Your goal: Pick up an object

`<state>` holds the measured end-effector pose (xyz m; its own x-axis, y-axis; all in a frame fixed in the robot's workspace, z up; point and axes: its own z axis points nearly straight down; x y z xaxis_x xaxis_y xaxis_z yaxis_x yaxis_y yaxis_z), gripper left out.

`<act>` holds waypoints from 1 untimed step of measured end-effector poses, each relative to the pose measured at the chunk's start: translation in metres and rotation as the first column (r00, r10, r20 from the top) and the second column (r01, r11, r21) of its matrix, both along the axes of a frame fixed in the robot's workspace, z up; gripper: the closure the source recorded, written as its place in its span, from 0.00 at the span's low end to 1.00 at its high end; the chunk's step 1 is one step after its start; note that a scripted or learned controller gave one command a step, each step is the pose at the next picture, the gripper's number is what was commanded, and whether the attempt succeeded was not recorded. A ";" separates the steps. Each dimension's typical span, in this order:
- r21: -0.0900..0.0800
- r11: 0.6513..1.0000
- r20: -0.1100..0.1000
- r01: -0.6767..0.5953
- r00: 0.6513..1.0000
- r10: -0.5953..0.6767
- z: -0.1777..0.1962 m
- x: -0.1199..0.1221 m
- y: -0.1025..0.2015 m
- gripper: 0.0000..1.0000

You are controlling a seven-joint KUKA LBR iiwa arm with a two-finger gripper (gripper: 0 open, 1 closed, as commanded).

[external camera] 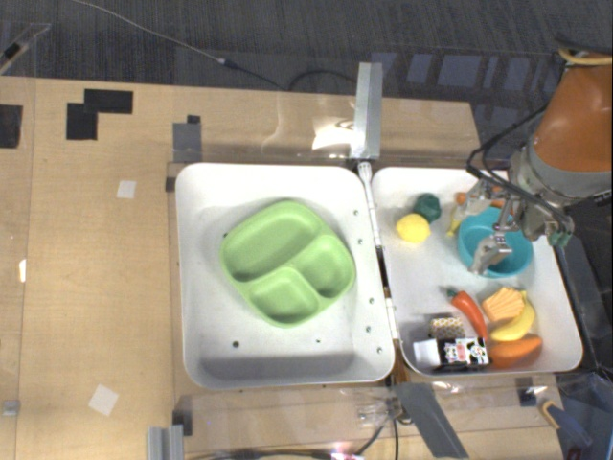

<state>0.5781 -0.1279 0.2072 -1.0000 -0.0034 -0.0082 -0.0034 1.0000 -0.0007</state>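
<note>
Camera view, looking down at a slant: the table (86, 286) carries two shallow white bins side by side. The left bin (206, 353) holds a green divided tray (287, 262), lying across the bin's middle. The right bin (421, 295) holds the loose objects: a yellow ball (413, 228) with a dark green piece (427, 206) just beside it at 1 o'clock, a teal cup (490, 247) toward the bin's 2 o'clock corner, and, along the near edge, a red-orange pepper (467, 310), an orange ridged piece (504, 304), a banana (512, 327), an orange-red item (514, 350) and a small black-and-white box (458, 353). The arm (575, 123) enters from 3 o'clock, and the hand (497, 247) hangs over the teal cup, so the likeliest object lies directly beneath it, not off to one side. How widely the hand is set cannot be told from this angle, and nothing is seen held in it. Judged from this layout, the coming move turns on a straight descent onto the cup's rim; the yellow ball lies at 9 o'clock from the hand, apart from the cup, and the pepper cluster at 6 o'clock
</note>
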 end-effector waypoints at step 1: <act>0.000 0.993 0.010 0.117 0.993 -0.117 -0.117 0.012 -0.033 0.00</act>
